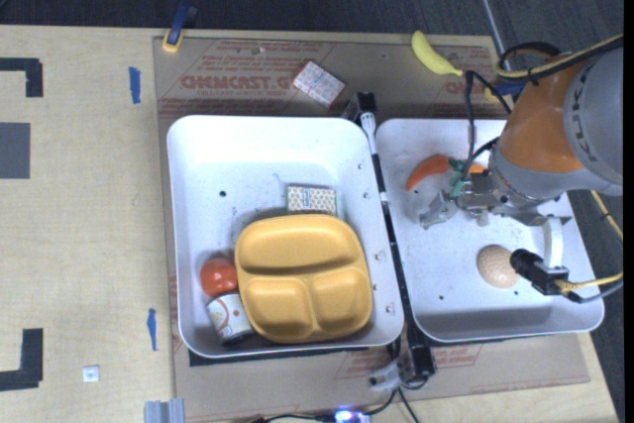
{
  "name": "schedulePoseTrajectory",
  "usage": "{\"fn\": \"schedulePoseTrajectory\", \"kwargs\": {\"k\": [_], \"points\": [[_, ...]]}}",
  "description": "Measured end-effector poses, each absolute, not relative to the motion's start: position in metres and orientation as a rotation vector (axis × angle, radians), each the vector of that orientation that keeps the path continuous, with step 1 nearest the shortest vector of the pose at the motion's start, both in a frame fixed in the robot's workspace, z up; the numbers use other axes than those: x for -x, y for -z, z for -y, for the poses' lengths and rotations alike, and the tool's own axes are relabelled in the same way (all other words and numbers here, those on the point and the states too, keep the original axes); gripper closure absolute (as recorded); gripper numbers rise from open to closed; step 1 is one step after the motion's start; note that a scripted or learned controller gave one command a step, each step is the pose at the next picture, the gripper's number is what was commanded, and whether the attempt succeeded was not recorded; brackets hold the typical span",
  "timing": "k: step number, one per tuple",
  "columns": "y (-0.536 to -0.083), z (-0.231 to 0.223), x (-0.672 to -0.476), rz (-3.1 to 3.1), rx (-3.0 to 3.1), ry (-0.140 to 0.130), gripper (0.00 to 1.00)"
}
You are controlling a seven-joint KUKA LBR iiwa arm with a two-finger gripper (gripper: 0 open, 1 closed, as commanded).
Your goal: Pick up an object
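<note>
The gripper [436, 210] hangs low in the right bin [436, 312], its pale fingers pointing toward the divider between the two bins, and I cannot tell whether it is released or clenched — the metal there blurs into the white floor, and nothing is plainly lodged in it. Just above the gripper, toward the bin's far wall, lies an orange carrot-like piece [428, 169], close to the tool but seemingly apart from it. On the gripper's other side, nearer the front wall and partly under the wrist hardware, sits a tan egg-shaped object [495, 266]. Beyond the divider from the gripper, the left bin [198, 163] holds a yellow compartment tray [302, 277], a small patterned card [312, 199] at the tray's far edge, a red ball [218, 274] and a small can [228, 315] at the tray's outer side. Farther from the gripper, on the cardboard behind the bins, lie a yellow banana-shaped toy [433, 54] and a wrapped packet [317, 82]. As I judge it, the pick is at the reaching or closing stage: no object is visibly lifted, so the grasp and the raise are left to do. The arm's grey and orange bulk hides the right bin's far corner, and the gripper's contact point is too small to read.
</note>
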State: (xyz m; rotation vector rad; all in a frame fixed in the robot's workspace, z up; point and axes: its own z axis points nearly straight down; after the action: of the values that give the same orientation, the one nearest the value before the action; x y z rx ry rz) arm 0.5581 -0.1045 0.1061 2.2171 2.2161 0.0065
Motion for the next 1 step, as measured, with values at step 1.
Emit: {"fn": "schedulePoseTrajectory", "kwargs": {"k": [1], "points": [[-0.0852, 0.0934, -0.5321, -2.220, -2.219, -0.003, 0.00]]}}
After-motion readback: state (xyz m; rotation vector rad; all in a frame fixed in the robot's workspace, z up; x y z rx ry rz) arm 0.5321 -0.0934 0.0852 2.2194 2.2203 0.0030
